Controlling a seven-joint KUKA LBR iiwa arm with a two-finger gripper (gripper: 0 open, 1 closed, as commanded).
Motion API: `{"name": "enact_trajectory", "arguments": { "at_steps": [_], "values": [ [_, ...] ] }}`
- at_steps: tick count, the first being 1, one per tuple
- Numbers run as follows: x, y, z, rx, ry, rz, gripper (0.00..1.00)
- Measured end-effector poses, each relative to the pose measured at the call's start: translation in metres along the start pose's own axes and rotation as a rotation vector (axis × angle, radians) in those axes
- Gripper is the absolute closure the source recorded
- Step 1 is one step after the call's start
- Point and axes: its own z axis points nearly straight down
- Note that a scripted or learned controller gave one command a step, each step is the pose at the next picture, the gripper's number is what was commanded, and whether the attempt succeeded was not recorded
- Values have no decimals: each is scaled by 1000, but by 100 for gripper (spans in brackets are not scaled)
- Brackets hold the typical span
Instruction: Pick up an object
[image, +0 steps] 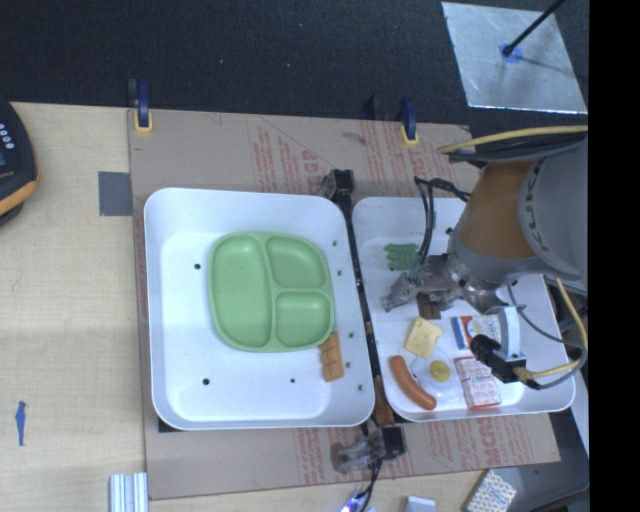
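The pincer, fingers parted and holding nothing, hangs low in the right bin just beside the yellow cheese block, which lies toward the bin's front edge from it, the sausage farther frontward.

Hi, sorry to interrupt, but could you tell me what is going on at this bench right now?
The KUKA arm reaches in from the right and hangs over the right bin, its gripper low near a green item at the bin's far side. Nothing shows between its fingers, so no pick yet. A hot dog, a yellow piece and a small red and white packet lie in that bin. The left bin holds a green divided plate and a small brown piece.
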Motion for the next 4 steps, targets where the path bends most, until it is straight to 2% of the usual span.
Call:
{"name": "enact_trajectory", "arguments": {
  "at_steps": [1,2,3,4],
  "values": [
    [-36,47,-3,-9,-4,3,0],
    [-24,16,-1,1,-1,6,0],
    [-26,17,-12,-1,-3,5,100],
    [64,23,-108,-13,1,-4,100]
  ]
}}
